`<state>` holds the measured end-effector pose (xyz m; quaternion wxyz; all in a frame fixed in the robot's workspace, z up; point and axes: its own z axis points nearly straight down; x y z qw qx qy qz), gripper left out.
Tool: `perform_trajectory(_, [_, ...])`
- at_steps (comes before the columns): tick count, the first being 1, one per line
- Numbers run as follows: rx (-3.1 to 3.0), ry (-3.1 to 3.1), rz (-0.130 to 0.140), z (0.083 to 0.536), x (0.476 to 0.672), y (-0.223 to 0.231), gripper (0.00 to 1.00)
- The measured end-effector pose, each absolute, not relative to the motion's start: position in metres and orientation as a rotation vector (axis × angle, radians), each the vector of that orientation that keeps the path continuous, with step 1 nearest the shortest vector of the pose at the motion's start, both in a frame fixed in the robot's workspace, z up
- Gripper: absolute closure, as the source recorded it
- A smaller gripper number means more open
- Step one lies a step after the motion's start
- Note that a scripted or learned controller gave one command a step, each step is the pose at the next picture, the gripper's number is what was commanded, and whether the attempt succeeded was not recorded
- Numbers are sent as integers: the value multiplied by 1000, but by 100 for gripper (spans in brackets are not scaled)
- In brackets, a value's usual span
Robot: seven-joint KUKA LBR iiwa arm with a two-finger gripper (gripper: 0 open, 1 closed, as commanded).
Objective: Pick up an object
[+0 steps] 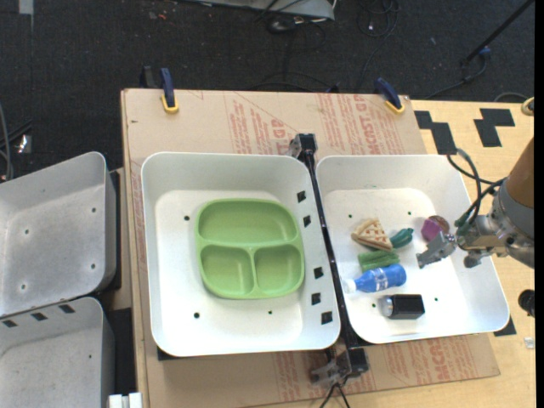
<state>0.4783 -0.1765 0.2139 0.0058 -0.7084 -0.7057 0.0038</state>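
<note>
Objects for picking lie clustered in the right bin (476,308): a waffle-patterned wedge (372,235) at 12 o'clock of the cluster, a green piece (384,258) just below it, a dark teal piece (402,236) to its right, a blue bottle (380,279) at the centre, a black block (403,306) at 6 o'clock, and a purple piece (436,225) at 2 o'clock. The gripper (435,251) hangs just below the purple piece, at 3 o'clock of the cluster, its 2 fingers slightly apart with nothing between them. The left bin (170,313) holds a green 3-compartment tray (250,247).
</note>
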Motion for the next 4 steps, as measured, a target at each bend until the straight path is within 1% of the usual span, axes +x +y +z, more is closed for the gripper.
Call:
perform_trajectory(1, [-2221,-2222,1,220,481,-176,0])
perform_trajectory(2, [-2221,-2218,3,171,489,-181,0])
perform_trajectory(3, [-2220,-2216,3,125,484,-175,0])
perform_trajectory(4, [-2222,-2219,1,91,484,-175,0])
